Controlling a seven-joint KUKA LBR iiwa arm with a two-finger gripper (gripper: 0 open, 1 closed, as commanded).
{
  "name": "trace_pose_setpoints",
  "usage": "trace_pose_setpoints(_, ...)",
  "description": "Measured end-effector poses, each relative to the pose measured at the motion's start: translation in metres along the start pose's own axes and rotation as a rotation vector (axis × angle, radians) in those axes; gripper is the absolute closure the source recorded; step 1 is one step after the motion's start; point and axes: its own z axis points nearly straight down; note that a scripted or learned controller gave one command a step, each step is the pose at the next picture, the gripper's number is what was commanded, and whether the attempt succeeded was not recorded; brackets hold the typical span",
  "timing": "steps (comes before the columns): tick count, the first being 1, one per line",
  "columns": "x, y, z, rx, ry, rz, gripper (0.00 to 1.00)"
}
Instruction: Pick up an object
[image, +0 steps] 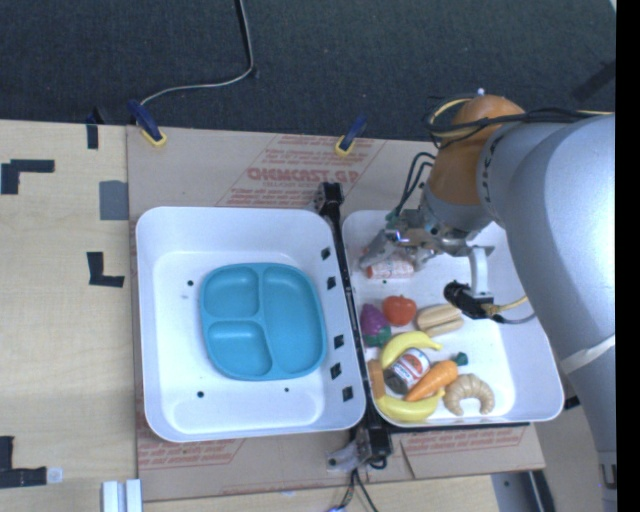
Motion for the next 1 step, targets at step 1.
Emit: trace_pose_setpoints(1, 0.0002, -0.0001, -0.0099, 0.001, 0.0, -0.001, 1.0)
